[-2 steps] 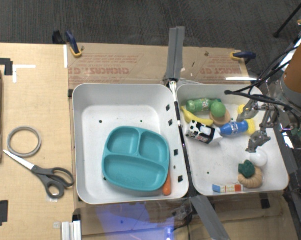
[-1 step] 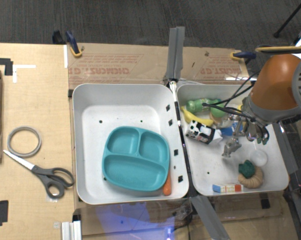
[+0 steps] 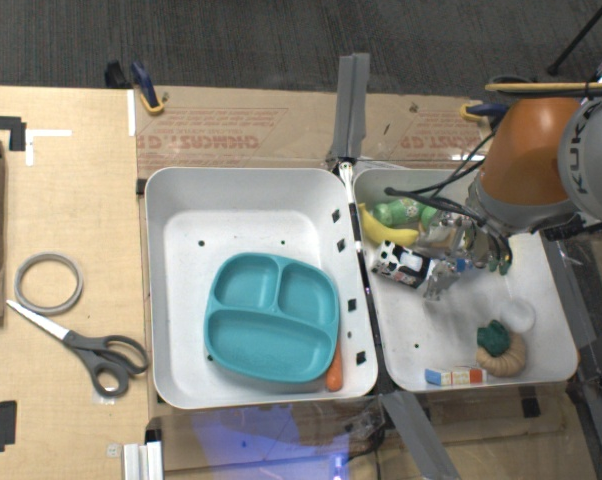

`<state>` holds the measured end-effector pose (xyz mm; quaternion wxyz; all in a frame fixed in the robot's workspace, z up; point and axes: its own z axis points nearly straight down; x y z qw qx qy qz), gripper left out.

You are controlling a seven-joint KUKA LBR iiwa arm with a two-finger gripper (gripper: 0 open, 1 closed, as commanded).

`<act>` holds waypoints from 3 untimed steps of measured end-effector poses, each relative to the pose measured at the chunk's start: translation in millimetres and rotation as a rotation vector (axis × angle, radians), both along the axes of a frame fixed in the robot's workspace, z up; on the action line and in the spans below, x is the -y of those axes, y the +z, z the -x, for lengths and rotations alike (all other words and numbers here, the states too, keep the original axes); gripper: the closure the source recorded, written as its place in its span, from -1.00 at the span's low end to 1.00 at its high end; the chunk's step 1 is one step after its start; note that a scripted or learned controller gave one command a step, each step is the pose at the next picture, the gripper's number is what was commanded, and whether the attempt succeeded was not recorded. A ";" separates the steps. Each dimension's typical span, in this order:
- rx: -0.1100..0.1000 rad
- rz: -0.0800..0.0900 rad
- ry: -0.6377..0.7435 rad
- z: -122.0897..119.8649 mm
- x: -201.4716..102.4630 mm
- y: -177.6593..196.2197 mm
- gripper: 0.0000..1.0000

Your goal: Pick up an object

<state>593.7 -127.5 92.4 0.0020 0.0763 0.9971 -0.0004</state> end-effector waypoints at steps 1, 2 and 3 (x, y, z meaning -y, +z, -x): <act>-0.026 0.002 -0.087 -42.8 -5.9 -2.9 -1.00; 0.000 0.000 -0.085 -26.5 -31.0 0.6 -1.00; 0.005 0.002 -0.082 -28.1 -31.5 11.6 1.00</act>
